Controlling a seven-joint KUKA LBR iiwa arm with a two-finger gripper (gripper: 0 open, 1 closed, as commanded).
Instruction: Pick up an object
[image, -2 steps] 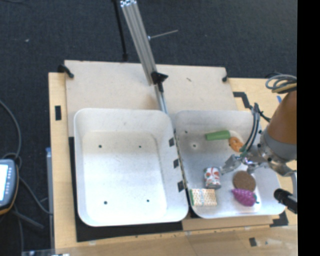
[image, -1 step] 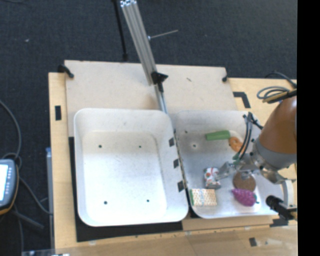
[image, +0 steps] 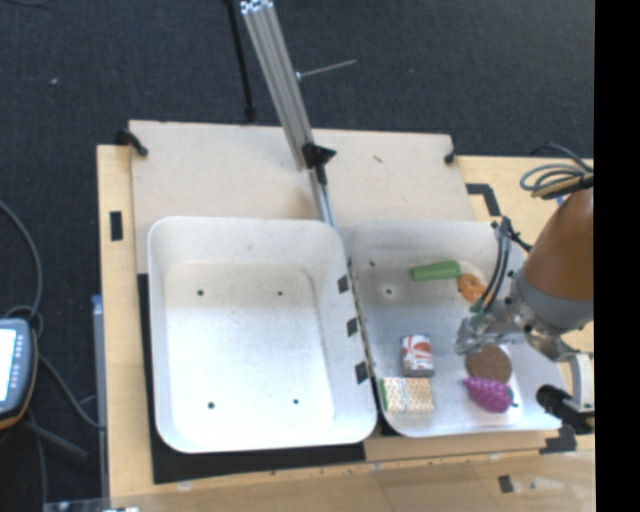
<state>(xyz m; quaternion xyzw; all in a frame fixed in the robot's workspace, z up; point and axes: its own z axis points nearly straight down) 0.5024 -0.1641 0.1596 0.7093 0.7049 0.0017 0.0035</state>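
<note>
The right bin (image: 400, 250) holds several small objects. A green cylinder (image: 435, 271) lies near its back, with an orange piece (image: 470, 288) just to its right. A small red and white can (image: 417, 354) stands in the middle. A patterned box (image: 408, 395) sits at the front left. A brown round disc (image: 489, 364) and a purple bunch of grapes (image: 489, 394) lie at the front right. My gripper (image: 480, 332) hangs low over the bin's right side, directly above the brown disc and just below the orange piece.
The left bin (image: 250, 330) sits beside the right one, sharing a middle rim with black clips. A slanted aluminium pole (image: 285, 90) rises from the bench behind the bins. Cables (image: 550, 178) lie at the back right.
</note>
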